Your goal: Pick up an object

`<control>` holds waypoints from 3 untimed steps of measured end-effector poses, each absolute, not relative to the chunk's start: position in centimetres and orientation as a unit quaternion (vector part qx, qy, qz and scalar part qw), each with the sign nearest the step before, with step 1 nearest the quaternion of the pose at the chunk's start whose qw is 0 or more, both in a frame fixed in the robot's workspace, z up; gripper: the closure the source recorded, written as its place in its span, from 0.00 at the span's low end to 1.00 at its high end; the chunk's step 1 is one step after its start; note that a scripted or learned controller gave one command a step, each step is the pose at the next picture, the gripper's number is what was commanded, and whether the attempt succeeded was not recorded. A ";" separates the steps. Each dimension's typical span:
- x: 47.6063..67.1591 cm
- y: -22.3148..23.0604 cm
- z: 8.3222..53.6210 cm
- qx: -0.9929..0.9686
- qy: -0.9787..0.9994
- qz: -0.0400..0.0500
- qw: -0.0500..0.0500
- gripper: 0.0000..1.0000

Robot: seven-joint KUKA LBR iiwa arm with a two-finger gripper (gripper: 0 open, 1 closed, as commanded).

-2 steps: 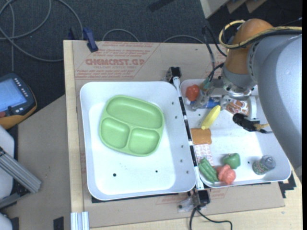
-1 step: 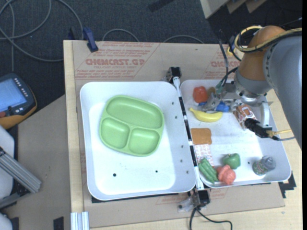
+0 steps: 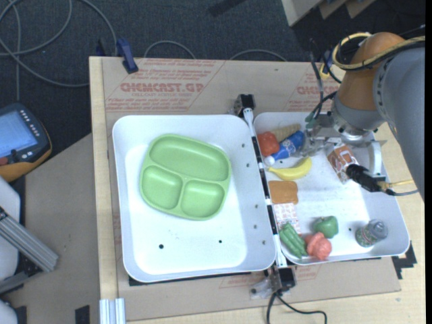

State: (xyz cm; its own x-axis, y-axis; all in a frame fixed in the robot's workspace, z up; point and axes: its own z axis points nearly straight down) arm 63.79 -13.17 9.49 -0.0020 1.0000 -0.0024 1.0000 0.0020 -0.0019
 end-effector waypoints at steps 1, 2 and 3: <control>62.2 -12.7 16.1 0.707 0.707 0.001 0.002 1.00; 64.6 -19.8 18.9 0.708 0.707 0.000 0.002 1.00; 62.4 -19.8 19.8 0.707 0.707 0.000 0.000 1.00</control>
